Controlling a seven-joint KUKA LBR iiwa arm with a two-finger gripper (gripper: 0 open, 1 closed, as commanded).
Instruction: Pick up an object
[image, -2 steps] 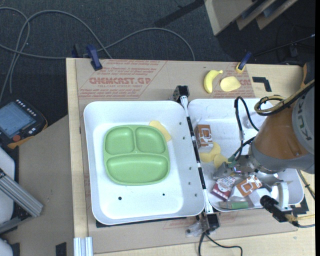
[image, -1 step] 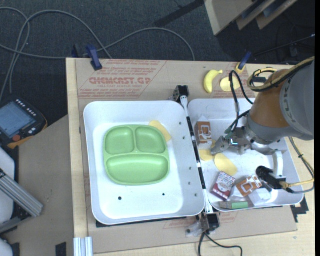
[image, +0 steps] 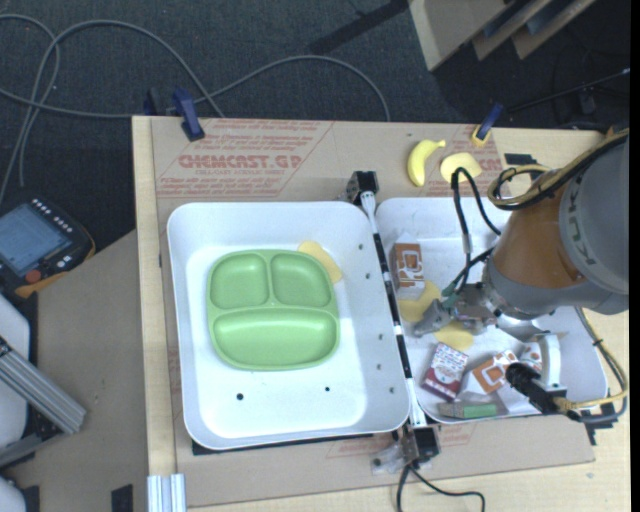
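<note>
The arm (image: 560, 240) reaches in from the right and bends down over the right bin (image: 590, 385), its orange band sitting just above the wrist. The claw (image: 437, 318) is low in that bin, near the divider between the two bins, and from here I cannot tell how it is set, released or clenched; nothing can be made out as caught in it.

Right at the claw lies a yellow piece (image: 420, 298), touching or almost touching it on the upper left side. Just above that is a small brown and white packet (image: 407, 264). Below the claw sits a dark red packet (image: 444, 370), tilted a little, and beside it to the right an orange and white packet (image: 491, 374). A green stick-shaped thing (image: 474, 409) lies along the near wall of the bin.

The left bin (image: 190, 300) holds a green divided plate (image: 271, 310) in its middle, lying flat, with a pale yellow piece (image: 320, 257) touching the plate's upper right corner.

Outside the bins, on the cardboard behind the right one, there are two toy bananas (image: 440, 160) side by side.
</note>
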